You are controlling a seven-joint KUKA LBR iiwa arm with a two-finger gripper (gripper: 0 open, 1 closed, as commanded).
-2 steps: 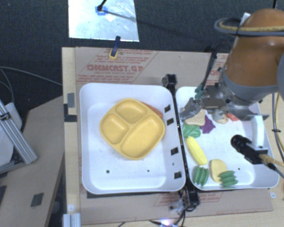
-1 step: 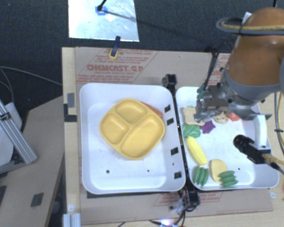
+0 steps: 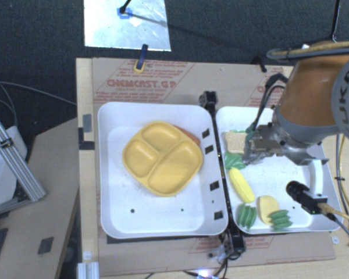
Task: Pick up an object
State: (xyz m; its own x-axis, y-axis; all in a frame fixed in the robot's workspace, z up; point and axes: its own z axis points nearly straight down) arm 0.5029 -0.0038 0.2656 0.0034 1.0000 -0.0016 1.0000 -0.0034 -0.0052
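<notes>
In the right bin [image 3: 279,185] lie a yellow corn cob [image 3: 242,185], a pale yellow piece [image 3: 267,204], a green pea pod [image 3: 246,215], a second green piece [image 3: 280,218], a pale beige slab [image 3: 235,141] at the far left corner and a green item [image 3: 233,161] just under the gripper. My gripper [image 3: 253,151] hangs low over the bin's left half, right above the green item and the corn's upper end. The wrist hides the fingertips.
The left bin [image 3: 116,208] holds a yellow three-compartment plate [image 3: 162,157] with something reddish peeking out behind it. A black divider with clips [image 3: 216,161] separates the bins. A shiny sheet [image 3: 127,16] lies beyond the bench.
</notes>
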